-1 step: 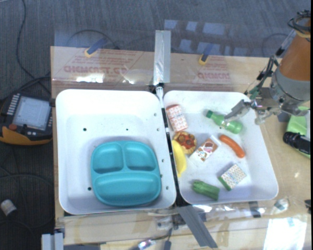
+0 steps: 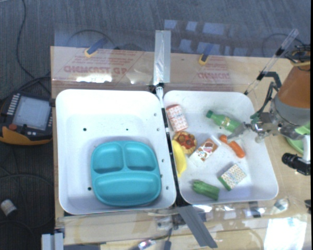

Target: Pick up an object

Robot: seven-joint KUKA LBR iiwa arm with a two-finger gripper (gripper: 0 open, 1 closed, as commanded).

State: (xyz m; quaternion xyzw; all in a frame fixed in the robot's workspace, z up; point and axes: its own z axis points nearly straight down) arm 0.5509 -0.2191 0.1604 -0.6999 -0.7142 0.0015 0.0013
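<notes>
Two shallow white bins sit side by side on the tabletop; the left bin [image 2: 68, 139] holds a teal divided tray [image 2: 126, 172] lying toward its near edge; the right bin [image 2: 261, 184] holds a scatter of small things. Near that bin's far left corner lies a red and white packet [image 2: 176, 117]; just in front of it is a strawberry packet [image 2: 185, 138], and a yellow banana [image 2: 179, 159] lies along the left wall; a small white carton [image 2: 205, 150] lies tilted near the middle. A green bottle [image 2: 223, 121] lies on its side toward the far right, and an orange carrot [image 2: 233, 146] lies slantwise just beside the right wall; a green and white box [image 2: 233, 175] lies toward the near right corner, with a dark green cucumber [image 2: 205, 189] near the front edge.

The arm [image 2: 295, 90] reaches in over the tabletop's right edge; its pincer [image 2: 254, 126] hangs at the right bin's right wall, between bottle and carrot; whether it is spread or pressed together cannot be told, and nothing is seen in it.
</notes>
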